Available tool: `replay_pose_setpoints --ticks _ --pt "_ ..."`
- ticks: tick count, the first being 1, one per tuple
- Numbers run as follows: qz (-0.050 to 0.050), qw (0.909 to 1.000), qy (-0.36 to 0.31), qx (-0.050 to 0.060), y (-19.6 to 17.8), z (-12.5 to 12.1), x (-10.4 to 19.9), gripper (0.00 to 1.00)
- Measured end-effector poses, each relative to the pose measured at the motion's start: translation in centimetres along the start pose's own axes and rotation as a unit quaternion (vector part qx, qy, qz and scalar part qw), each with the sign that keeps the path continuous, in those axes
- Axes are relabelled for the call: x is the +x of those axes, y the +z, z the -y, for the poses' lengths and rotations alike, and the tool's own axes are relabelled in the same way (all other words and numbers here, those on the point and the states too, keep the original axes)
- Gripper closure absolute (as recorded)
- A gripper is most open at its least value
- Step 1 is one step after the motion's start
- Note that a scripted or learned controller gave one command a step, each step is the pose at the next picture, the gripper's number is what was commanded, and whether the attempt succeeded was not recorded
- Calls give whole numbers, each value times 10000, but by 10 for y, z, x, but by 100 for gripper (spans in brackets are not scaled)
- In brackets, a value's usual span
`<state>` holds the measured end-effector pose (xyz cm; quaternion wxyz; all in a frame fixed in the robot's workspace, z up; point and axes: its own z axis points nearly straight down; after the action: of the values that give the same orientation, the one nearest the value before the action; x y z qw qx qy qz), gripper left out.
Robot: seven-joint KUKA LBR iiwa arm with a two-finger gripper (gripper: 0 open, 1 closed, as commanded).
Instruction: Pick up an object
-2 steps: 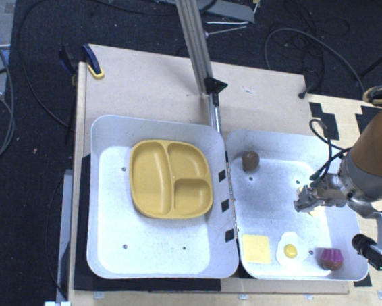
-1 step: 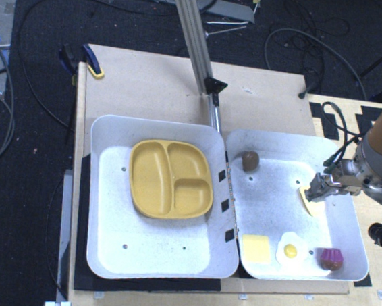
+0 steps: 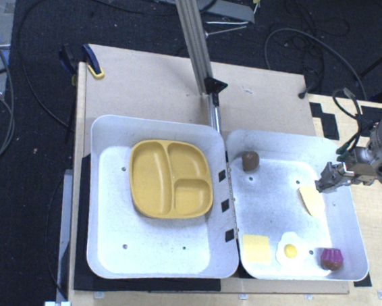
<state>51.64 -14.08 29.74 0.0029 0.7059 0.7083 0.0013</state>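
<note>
Gripper (image 3: 329,178) low over right bin's (image 3: 352,230) far right side; fingers too dark and small to tell how far open, nothing seen between them.
Pale yellow wedge (image 3: 310,199) lies just below gripper tip. Same bin: brown lump (image 3: 250,161) near top left, yellow square (image 3: 256,248), fried egg toy (image 3: 290,250), purple piece (image 3: 331,259) along front. Left bin (image 3: 100,241) holds yellow divided plate (image 3: 171,179). Both sit on counter (image 3: 157,84).

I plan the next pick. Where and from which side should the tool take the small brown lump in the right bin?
Grip the brown lump across its middle, coming from straight above. It is small and rounded, stands alone near the right bin's far left corner, close to the wall.
</note>
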Motion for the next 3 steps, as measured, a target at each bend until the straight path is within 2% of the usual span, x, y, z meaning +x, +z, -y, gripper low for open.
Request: replay_pose_setpoints --ticks 1,3 --pt "-15 10000 -25 21 0 -9 56 100" --pt "-15 10000 -20 40 29 -24 150 100"
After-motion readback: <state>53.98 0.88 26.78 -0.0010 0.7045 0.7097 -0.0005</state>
